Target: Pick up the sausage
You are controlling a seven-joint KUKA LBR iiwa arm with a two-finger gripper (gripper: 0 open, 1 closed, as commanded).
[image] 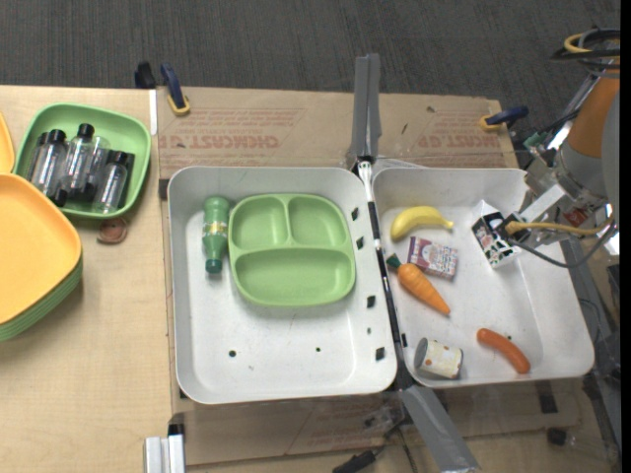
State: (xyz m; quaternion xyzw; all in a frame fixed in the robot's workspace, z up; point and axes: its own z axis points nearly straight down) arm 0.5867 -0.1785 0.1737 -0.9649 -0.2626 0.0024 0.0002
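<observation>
Closest to the viewer, at the front of the right bin (pixel 540 299): small whitish tub (pixel 440 359) on its side, and just to its right the sausage (pixel 504 350), reddish-orange, lying flat on the bin floor near the front right corner. Touched by nothing. Farther back in the same bin: carrot (pixel 424 289), purple carton (pixel 433 258), banana (pixel 421 222).

Gripper (pixel 496 239) at the back right of that bin, well apart from the sausage, reaching in from the arm (pixel 582 156) at the right edge. Nothing seen in its grasp. Open or closed: cannot tell, its tip a small black-and-white blur.

Judged progress: pick not yet begun. Left to do: travel forward over the sausage, descent, grip, lift.

Left bin (pixel 286 363): green divided plate (pixel 292 249) with a green bottle (pixel 215 233) just beside it.

Arm cut off by the frame edge, with loose cables across it. Carton print unreadable.
</observation>
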